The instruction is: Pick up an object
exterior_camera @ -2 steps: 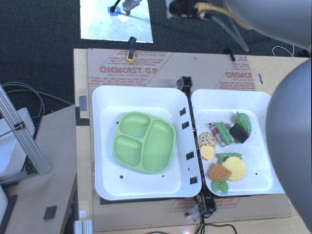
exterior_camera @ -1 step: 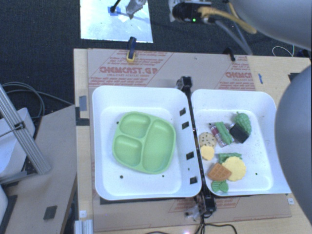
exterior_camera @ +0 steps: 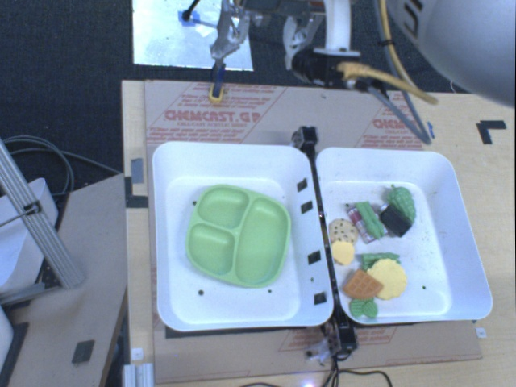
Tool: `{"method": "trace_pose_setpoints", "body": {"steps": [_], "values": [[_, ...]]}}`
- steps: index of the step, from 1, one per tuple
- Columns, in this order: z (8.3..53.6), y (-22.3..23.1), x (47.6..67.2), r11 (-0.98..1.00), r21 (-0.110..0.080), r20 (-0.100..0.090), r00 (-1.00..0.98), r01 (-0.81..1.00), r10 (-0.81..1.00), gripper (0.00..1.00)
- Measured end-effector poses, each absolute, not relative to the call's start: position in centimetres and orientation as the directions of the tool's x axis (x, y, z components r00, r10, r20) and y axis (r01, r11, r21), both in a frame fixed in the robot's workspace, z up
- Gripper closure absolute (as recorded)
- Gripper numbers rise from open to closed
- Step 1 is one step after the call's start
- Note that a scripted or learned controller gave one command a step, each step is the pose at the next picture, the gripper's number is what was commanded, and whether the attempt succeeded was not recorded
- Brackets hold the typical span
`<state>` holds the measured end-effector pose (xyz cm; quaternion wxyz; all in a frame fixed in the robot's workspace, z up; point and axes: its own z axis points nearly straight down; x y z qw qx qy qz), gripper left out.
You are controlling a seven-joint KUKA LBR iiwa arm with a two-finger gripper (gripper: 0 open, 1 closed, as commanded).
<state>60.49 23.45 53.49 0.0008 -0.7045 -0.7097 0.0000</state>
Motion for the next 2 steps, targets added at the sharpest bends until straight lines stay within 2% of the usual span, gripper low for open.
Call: {"method": "trace_pose_setpoints", "body": {"steps": [1,2], "values": [[53.4,23.3,67.1,0.000,0.005,0.001,0.000,1.000,1.000,0.00],[53.5,23.5,62.8,0.005,0.001,0.001,-0.005,1.000,1.000,0.00]]}}
